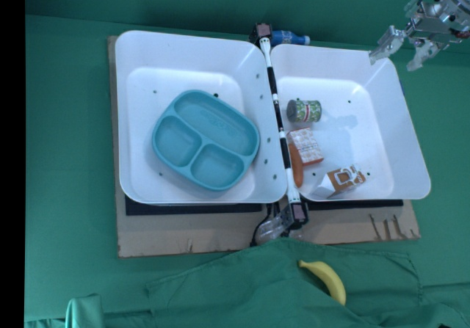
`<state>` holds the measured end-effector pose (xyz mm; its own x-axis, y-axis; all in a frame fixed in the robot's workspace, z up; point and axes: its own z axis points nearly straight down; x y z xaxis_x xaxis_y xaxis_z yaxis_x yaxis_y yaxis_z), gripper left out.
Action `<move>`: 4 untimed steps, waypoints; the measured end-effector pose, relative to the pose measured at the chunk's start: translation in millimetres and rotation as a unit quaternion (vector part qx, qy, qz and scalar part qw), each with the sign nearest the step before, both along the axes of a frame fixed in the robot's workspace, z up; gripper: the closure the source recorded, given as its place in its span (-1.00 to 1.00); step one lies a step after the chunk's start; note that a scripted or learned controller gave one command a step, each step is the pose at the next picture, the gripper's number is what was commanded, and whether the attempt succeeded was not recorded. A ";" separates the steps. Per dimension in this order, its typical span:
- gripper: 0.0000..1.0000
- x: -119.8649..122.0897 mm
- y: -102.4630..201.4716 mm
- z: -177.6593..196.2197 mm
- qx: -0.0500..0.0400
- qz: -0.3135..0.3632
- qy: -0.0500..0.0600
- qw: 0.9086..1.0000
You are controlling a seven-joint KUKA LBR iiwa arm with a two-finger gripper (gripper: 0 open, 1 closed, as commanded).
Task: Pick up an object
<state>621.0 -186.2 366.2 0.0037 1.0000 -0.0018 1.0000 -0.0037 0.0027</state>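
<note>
While the pincer (406, 49) hangs spread, four items (304, 110) fill one bin (389, 99).

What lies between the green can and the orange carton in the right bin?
In the camera view, between the green can and the orange carton lies bare white bin floor; a red-and-white packet sits just left of that line.

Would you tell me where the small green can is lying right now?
The green can lies on its side in the right bin, near the divider between the bins, just above the orange-and-white carton.

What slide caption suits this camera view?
Open gripper hovers above the right bin holding a can.
</note>
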 end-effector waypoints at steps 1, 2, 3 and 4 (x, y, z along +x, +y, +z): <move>-1.00 -45.9 4.9 -90.5 0.001 -0.001 0.005 1.000; -1.00 -91.1 22.5 -166.6 0.002 -0.001 0.004 1.000; -1.00 -138.2 -1.3 -181.0 -0.002 -0.001 -0.009 1.000; 1.00 -135.9 -2.6 -167.8 -0.006 -0.002 -0.013 1.000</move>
